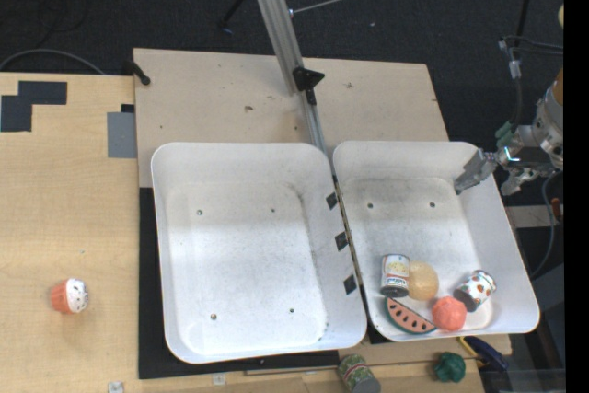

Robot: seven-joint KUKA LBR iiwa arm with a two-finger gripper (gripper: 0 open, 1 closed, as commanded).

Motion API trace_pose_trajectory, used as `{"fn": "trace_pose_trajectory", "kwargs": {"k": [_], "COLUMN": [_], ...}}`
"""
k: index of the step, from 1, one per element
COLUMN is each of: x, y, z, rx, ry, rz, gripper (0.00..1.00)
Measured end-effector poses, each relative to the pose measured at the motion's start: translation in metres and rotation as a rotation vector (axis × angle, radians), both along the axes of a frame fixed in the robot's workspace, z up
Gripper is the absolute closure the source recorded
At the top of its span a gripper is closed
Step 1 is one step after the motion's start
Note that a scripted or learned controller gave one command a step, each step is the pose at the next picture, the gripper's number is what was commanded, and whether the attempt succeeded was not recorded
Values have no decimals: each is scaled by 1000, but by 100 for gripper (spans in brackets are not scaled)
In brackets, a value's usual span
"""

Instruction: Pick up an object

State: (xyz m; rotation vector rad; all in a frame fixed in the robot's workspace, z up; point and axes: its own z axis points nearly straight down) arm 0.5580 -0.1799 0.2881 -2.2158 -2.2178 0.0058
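Observation:
Several small objects lie in the near right corner of the right bin [414,170]: a small can [396,273], a pale yellow rounded piece [423,282], a watermelon slice [409,316], a pink-red ball [450,313] and a white-and-brown item [476,288]. My gripper [490,176] hovers over that bin's far right rim, well behind the objects. It is open, with nothing between its fingers [470,173].
The left bin [239,244] sits beside the right one, with black clips along the shared edge. A red-and-white toy [69,296] lies on the wooden table at left. A green can [354,371] and a green lump [450,367] rest outside the bins' near edge. A metal rail [281,23] slants at the back.

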Motion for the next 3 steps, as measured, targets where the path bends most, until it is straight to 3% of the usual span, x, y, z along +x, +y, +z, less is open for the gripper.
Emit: {"fn": "trace_pose_trajectory", "kwargs": {"k": [1, 3], "x": [1, -6], "y": [0, 5], "z": [2, -112], "rx": [-1, 1], "ry": [-5, 1], "rz": [0, -2], "gripper": [0, 0]}}
